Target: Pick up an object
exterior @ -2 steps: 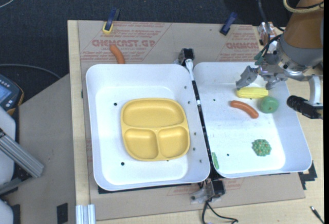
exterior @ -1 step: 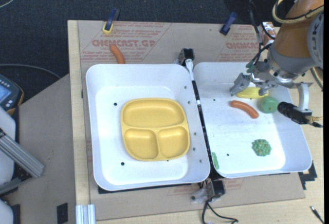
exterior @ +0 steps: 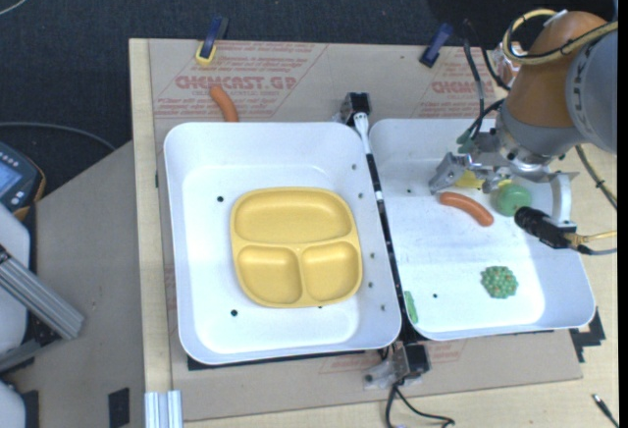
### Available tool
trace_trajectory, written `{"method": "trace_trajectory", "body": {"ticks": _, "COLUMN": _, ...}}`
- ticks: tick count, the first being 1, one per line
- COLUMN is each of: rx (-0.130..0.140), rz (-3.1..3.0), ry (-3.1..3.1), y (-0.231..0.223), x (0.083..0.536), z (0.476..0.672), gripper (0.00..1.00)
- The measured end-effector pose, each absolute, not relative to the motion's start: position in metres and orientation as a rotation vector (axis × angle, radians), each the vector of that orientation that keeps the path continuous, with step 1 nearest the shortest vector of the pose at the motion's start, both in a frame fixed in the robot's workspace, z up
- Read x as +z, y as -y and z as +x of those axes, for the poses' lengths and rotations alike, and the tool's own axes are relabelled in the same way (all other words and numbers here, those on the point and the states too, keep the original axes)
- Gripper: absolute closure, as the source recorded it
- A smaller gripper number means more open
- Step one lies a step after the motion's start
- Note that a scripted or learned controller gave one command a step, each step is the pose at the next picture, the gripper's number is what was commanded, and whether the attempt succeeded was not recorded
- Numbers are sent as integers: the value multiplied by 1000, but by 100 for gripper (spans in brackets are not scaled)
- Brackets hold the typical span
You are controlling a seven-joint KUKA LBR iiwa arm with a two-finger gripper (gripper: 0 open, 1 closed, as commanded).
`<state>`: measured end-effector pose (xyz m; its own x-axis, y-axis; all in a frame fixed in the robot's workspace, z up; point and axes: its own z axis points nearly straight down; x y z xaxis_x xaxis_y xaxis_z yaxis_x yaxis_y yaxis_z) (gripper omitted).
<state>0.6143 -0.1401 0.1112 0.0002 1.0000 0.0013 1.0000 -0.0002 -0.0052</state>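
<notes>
My gripper (exterior: 457,173) hangs low over the far part of the right bin (exterior: 432,249), under the grey arm with its orange band (exterior: 546,73). Just in front of it lies an orange sausage (exterior: 465,207). A light green ball (exterior: 510,197) sits right beside the gripper's body, and a small yellow piece (exterior: 471,182) shows partly beneath it. A green broccoli floret (exterior: 499,282) lies apart, nearer the front of the same bin. Nothing is visibly held.
The left bin (exterior: 196,220) holds a yellow three-compartment plate (exterior: 294,244). A small green sliver (exterior: 410,306) lies at the right bin's front left corner. Another orange sausage (exterior: 225,103) rests on the cardboard behind the left bin. Cables trail from the arm at the right.
</notes>
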Motion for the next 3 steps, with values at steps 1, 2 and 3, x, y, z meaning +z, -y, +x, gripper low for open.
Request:
{"method": "trace_trajectory", "body": {"ticks": 1, "rx": 4, "rz": -2218, "ry": 2218, "y": 139, "x": 83, "z": 614, "gripper": 0}}
{"method": "trace_trajectory", "body": {"ticks": 2, "rx": -1, "rz": -2222, "ry": 2221, "y": 140, "x": 96, "z": 615, "gripper": 100}}
{"method": "trace_trajectory", "body": {"ticks": 3, "rx": -6, "rz": -2224, "ry": 2228, "y": 132, "x": 145, "z": 622, "gripper": 100}}
